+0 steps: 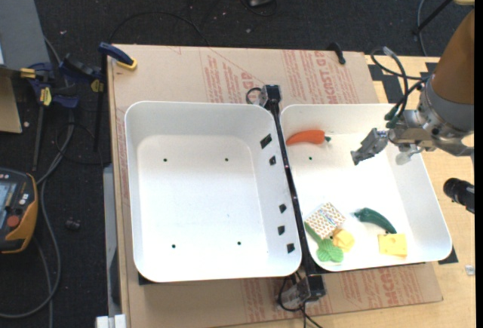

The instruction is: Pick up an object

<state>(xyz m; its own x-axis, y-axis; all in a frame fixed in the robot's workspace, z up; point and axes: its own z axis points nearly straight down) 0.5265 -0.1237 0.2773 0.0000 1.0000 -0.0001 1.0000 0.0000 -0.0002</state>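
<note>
Orange carrot point(305, 137) lies left of the open, empty tool point(386, 146), apart

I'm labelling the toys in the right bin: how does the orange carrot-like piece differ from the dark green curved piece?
The orange carrot-like piece is bright orange with a green tip; the dark green curved piece is dark green all over. The orange one lies alone near the far wall; the green one lies toward the near edge, next to a yellow block. Both are long, thin and lie flat in the right bin.
</note>
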